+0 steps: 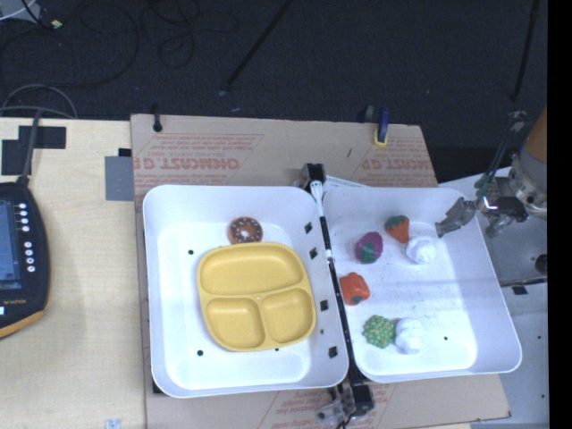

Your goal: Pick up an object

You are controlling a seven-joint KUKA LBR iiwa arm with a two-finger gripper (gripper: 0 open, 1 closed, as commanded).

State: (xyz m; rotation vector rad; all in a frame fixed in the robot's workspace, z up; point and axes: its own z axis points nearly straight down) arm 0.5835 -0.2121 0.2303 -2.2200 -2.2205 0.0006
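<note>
The right bin (483, 347) holds several small items. There is a red-orange fruit with a green top (398, 229), a purple and green piece (368, 248), a white lump (421, 252), an orange-red pepper (354, 288), a green broccoli-like piece (379, 331) and a second white lump (410, 336). My gripper (472, 220) hangs over the bin's upper right part, right of the first white lump and apart from it. It is open, and nothing sits between its fingers.
The left bin (170, 239) carries a yellow divided plate (257, 295) and a brown donut (244, 231) behind it. A black ridge (326, 266) separates the bins. A handheld controller (18, 257) lies on the bench at far left.
</note>
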